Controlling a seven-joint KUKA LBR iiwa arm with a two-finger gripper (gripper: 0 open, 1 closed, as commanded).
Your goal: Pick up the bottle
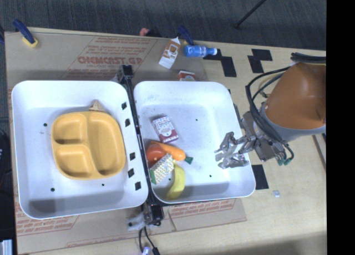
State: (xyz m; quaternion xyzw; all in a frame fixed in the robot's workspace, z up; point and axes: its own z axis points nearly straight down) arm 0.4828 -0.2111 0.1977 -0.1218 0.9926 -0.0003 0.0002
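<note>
Banana [176,182] lying at near edge of right bin [222,90], foil packet [162,168] and carrot [166,151] just beyond, red carton [165,128] farther in. Yellow divided tray [87,143] sitting in left bin [33,96]. Gripper [226,152] hovering over right bin at 3 o'clock side, fingers spread, holding nothing. Bottle [197,51], blue, lying on its side outside bins on bench, 12 o'clock of right bin.
</note>
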